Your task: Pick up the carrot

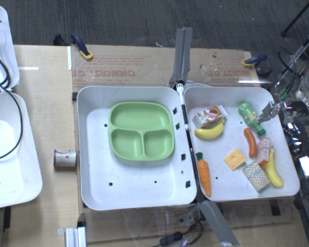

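The carrot [204, 175], orange with a green top, lies lengthwise in the right bin [232, 189] against its left wall, near the front corner. My gripper [269, 112] comes in from the right edge over the far right part of that bin, beside a green bottle [249, 115]. It is well away from the carrot, back and to the right. Nothing shows in its grasp.
The right bin also holds a banana [210, 131], a snack packet [209, 116], a red sausage [251, 142], a cheese wedge [235, 159], a patterned box [256, 177] and a second yellow fruit [273, 172]. A green divided plate [142, 131] lies in the left bin. A small can [66, 159] rests on the bench.
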{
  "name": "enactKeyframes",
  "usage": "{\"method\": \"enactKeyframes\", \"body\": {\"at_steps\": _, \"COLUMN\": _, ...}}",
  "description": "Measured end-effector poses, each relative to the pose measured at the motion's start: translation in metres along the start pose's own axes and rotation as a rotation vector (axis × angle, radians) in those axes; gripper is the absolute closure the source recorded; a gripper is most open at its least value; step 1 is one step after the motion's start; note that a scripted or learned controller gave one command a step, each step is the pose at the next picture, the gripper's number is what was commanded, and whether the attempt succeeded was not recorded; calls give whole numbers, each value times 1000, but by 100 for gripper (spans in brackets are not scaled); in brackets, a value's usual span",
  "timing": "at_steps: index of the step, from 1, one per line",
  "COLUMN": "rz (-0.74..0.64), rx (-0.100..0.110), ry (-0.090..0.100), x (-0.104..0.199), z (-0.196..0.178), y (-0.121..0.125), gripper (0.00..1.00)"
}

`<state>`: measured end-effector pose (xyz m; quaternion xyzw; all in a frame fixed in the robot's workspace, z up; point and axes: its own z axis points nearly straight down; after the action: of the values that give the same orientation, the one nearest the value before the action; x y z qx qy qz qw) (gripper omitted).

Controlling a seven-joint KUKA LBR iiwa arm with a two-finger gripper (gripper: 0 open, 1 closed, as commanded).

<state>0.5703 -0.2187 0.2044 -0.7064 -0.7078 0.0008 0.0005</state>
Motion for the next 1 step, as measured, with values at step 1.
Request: {"method": "enactKeyframes", "body": {"at_steps": 1, "rz": -246, "rx": 1, "ry": 1, "x": 69, "z": 79, "y": -54, "gripper": 0}}
